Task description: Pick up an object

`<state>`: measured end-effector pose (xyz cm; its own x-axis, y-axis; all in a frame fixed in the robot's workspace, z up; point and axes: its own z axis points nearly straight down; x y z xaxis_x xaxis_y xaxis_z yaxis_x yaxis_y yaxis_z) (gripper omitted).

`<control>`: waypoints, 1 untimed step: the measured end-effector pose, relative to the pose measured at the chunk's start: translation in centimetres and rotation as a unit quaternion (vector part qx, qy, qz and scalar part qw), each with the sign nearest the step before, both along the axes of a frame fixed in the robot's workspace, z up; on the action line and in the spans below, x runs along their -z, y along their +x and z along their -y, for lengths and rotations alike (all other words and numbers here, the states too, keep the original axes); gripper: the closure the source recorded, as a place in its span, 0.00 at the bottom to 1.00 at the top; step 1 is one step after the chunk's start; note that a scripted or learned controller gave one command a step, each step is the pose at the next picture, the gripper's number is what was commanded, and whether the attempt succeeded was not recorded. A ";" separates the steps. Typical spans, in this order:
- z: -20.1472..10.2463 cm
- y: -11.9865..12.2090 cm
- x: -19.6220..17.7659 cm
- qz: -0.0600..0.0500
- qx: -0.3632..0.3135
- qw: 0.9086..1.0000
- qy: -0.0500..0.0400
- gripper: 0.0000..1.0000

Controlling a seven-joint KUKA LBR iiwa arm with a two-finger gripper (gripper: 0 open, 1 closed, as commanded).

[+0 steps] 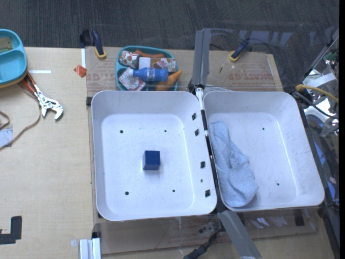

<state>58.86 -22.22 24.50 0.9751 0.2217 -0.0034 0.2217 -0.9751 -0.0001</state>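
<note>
A small blue cube (152, 160) sits near the middle of the left white bin (108, 198). A crumpled pale blue-white cloth (233, 165) lies along the left side of the right white bin (302, 161), reaching from its upper left down to its front edge. Cube and cloth each rest on the floor of their own bin, well apart.
A teal bowl (146, 69) full of small toys stands behind the left bin. A wrench (46, 104) and a teal tray (11, 55) lie on the wooden bench at far left. Clamps (97, 43) hold the cardboard at the back. Cables and hardware (323, 99) crowd the right edge.
</note>
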 end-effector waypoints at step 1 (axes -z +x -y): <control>-13.7 3.7 5.5 -0.001 0.007 1.000 0.001 0.00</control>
